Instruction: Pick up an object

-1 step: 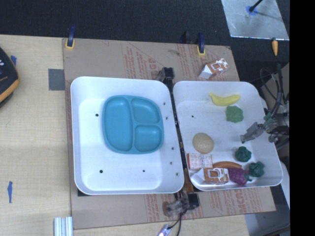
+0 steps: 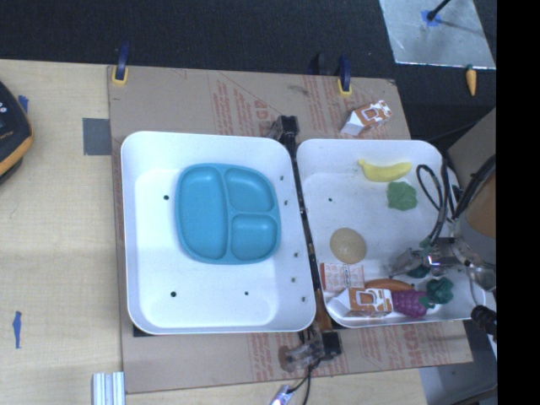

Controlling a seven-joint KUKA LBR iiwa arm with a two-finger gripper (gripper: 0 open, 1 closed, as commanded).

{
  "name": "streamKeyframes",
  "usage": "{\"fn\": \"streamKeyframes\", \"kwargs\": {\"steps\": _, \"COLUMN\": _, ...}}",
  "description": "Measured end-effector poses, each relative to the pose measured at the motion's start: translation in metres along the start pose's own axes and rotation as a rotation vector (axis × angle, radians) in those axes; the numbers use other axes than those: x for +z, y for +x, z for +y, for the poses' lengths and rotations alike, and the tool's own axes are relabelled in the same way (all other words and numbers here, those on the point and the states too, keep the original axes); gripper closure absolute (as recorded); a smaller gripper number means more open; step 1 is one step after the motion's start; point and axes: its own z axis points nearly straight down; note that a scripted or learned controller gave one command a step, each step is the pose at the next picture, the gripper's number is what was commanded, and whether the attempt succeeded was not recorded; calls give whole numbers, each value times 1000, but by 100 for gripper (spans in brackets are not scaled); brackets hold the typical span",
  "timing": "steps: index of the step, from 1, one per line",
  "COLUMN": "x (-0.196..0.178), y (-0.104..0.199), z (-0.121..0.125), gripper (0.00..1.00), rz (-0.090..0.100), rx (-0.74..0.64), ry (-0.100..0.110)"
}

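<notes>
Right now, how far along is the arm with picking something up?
Done: the gripper sits low at the right bin's right side, near the carrot. In hand: nothing visibly between its fingers. Left: grab and lift something; the banana, green lump, round tan piece and cartons lie loose in the bin.

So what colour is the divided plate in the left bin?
Light blue; the divided plate shows plainly in the camera view.

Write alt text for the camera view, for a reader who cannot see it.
The gripper hangs low over the right white bin, near a carrot, purple grapes and small cartons; a banana, green lettuce piece and tan round lie farther back. The left white bin holds a blue divided plate.
</notes>
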Motion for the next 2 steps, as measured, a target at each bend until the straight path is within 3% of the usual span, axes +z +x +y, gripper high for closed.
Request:
{"fn": "streamKeyframes", "kwargs": {"steps": 1, "x": -10, "y": -1, "z": 0, "gripper": 100, "rz": -1, "rx": -2, "ry": 1}}
{"fn": "streamKeyframes", "kwargs": {"steps": 2, "x": -18, "y": 91, "z": 56, "gripper": 100, "rz": 0, "rx": -3, "ry": -1}}
